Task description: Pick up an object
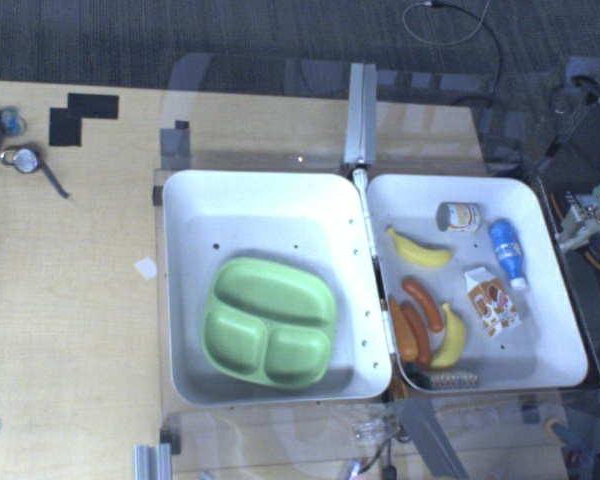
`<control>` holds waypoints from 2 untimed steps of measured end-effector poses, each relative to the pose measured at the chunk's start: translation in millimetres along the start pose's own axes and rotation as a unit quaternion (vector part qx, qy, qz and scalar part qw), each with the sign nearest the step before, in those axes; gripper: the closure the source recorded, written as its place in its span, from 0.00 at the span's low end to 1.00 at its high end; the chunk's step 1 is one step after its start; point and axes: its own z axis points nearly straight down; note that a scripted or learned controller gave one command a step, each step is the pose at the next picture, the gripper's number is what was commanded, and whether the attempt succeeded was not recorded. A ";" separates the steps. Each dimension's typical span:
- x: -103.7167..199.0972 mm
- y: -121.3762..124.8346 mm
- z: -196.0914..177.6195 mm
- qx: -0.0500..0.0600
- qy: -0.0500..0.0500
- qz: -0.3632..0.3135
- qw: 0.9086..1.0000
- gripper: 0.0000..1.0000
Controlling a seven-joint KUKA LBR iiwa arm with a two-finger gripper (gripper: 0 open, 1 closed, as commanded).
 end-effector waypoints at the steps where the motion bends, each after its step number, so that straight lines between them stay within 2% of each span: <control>1: 2.3 0.4 2.7 0.000 0.000 -0.077 0.997 1.00; 2: 13.1 15.6 13.9 0.000 0.000 -0.167 0.986 1.00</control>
